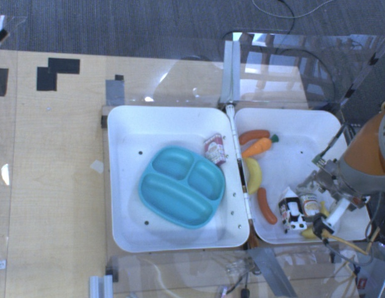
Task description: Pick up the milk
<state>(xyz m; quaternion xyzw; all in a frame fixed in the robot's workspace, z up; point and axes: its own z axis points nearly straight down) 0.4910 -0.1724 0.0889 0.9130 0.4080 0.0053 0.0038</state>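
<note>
1. The milk, a small white carton with black cow patches (292,211), stands in the right-hand shallow white bin (304,120), down at about five o'clock of that bin's floor, near the front wall.
2. The grey arm with its orange band (368,157) comes in from three o'clock, and the two-finger gripper (313,205) sits low over the same corner of the bin.
3. The relation that matters: the carton lies toward nine o'clock of the gripper, touching or just beside its tip. Whether it is between the fingers or merely next to them cannot be told from this slant.
4. The state of the jaws cannot be told either; metal linkage and clutter hide the tips.
5. The carton's long axis appears to run roughly twelve to six o'clock, leaning slightly. By my judgement a pinch would go across its narrow sides, along the nine-to-three line.
6. Neighbours crowd the grasp: a red sausage (266,205) lies just at nine o'clock of the carton, a yellow banana (253,174) beyond it toward eleven o'clock, and something yellow (312,232) sits at five o'clock.
7. An orange carrot (258,146) lies well apart, toward the bin's far-left corner.
8. The left bin holds a blue divided plate (182,186) and a small red packet (215,149).
</note>
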